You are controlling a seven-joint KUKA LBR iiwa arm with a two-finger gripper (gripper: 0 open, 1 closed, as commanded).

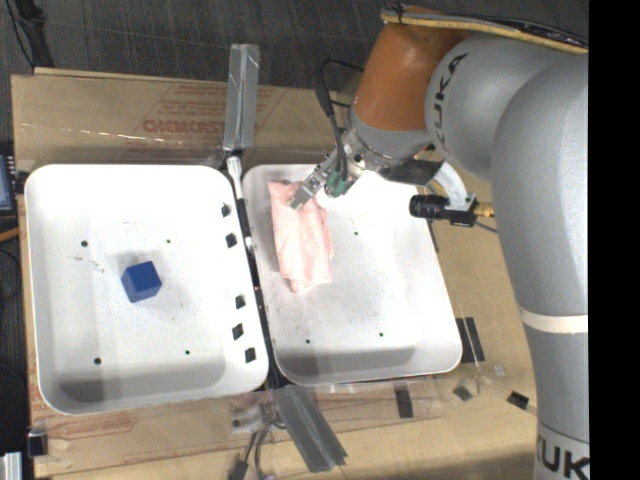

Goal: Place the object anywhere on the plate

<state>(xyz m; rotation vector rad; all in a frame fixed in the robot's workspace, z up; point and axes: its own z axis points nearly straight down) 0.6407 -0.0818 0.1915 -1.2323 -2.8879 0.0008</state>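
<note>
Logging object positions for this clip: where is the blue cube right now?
The blue cube sits in the left bin, left of its middle, well apart from the pink cloth lying in the right bin.

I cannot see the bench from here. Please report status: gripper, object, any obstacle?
Gripper at top end of pink cloth, right bin; finger state unclear. Blue cube loose in left bin. Nothing blocking the arm.
</note>
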